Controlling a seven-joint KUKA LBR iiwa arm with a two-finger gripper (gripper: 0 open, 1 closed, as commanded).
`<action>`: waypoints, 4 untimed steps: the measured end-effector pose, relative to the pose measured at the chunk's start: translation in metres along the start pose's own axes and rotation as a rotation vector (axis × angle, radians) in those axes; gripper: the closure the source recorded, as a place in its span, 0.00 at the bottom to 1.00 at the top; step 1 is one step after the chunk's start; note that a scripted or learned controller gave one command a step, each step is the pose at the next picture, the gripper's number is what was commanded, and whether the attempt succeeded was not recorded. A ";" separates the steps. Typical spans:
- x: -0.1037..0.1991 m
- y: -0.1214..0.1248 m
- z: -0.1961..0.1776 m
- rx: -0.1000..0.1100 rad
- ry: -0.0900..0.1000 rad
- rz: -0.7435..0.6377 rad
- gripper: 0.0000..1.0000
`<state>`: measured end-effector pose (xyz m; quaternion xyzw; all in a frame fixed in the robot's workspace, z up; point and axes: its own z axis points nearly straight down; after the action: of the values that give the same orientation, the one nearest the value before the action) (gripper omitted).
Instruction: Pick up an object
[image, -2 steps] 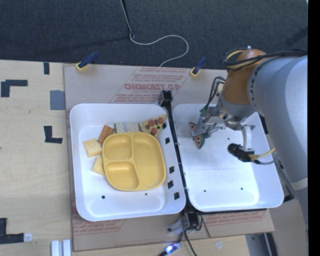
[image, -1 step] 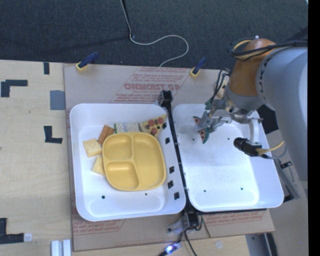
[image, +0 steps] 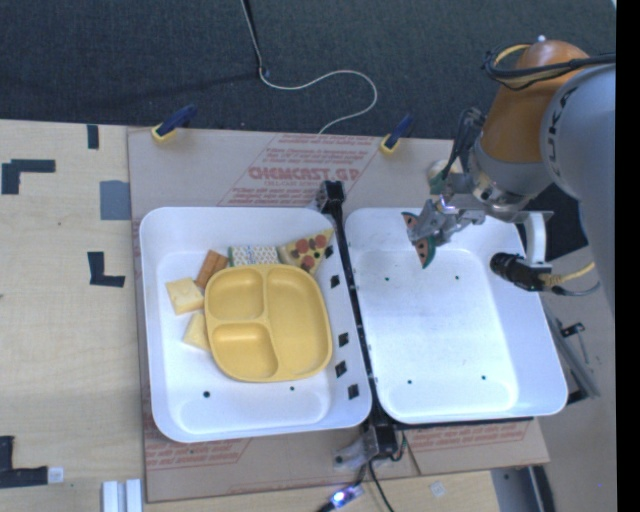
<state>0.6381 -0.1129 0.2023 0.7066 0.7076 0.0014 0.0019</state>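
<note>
My gripper (image: 429, 238) hangs over the back left part of the right bin (image: 455, 345). Its dark fingers are shut on a small red and green piece (image: 427, 253), which pokes out below the fingertips, just above the bin floor. In the left bin (image: 160, 370) a yellow divided plate (image: 268, 322) lies in the middle. Behind it sit a pizza-slice toy (image: 310, 248), a speckled green-edged piece (image: 253, 255) and a brown stick (image: 210, 268). A pale cracker square (image: 184, 295) and a pale wedge (image: 194, 331) lie left of the plate.
The grey arm with its orange band (image: 530, 100) comes in from the upper right, over the right bin's back corner. A black divider rail (image: 348, 300) separates the bins. A white cable (image: 320, 85) loops behind the cardboard base.
</note>
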 end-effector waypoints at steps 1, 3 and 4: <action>0.001 0.001 -0.024 0.003 0.001 0.000 1.00; 0.076 -0.061 -0.017 0.009 0.001 -0.002 1.00; 0.118 -0.105 -0.026 0.010 0.003 -0.004 1.00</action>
<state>0.5331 0.0054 0.2276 0.7052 0.7090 -0.0011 -0.0025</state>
